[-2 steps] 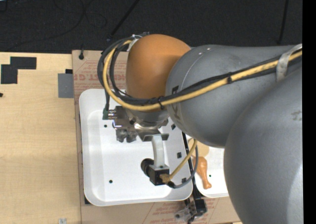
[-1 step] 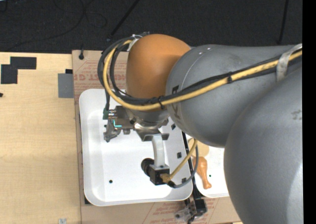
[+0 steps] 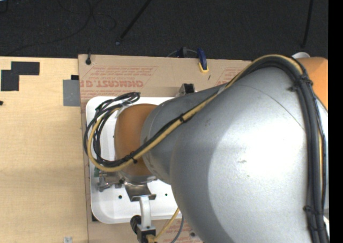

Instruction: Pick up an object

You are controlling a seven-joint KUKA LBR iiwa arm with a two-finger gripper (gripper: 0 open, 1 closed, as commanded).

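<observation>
No object to pick can be made out in the white bin (image 3: 107, 212), where the grey arm (image 3: 241, 161) reaches in from the right, bent low, its orange band (image 3: 131, 135) over the bin, the hand's state hidden.

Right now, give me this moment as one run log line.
arm: reaching over white bin, covering most of it | orange band: above bin | hand: low at bin's near edge, fingers unreadable | held object: none seen
</observation>
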